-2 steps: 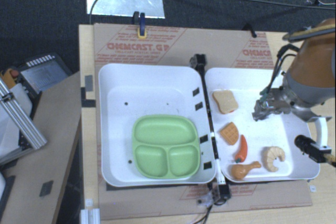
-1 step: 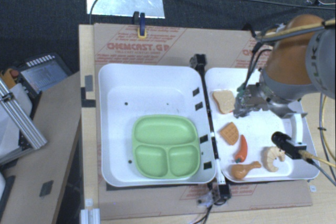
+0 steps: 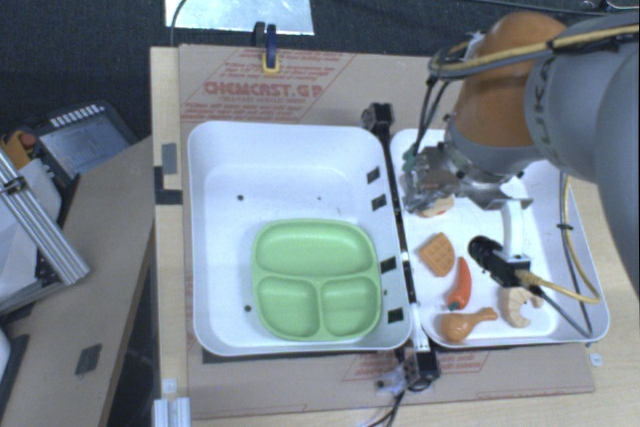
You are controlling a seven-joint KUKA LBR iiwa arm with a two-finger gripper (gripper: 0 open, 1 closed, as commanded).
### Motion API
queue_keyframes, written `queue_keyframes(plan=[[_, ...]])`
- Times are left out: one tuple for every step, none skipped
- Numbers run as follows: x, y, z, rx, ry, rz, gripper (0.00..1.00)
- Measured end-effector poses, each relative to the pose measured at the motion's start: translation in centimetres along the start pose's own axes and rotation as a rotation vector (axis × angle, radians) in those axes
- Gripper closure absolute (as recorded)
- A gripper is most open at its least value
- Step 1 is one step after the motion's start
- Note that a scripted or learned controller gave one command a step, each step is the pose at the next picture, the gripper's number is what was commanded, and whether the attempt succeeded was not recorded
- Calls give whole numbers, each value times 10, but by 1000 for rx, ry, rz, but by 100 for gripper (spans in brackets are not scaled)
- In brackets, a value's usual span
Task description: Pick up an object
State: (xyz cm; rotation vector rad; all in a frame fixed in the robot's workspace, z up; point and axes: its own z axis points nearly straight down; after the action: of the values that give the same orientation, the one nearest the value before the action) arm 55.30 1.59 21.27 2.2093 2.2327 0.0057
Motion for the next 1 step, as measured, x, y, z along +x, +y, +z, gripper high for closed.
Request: queue_keyframes(plan=[[42,15,-6,0,0,1,100]])
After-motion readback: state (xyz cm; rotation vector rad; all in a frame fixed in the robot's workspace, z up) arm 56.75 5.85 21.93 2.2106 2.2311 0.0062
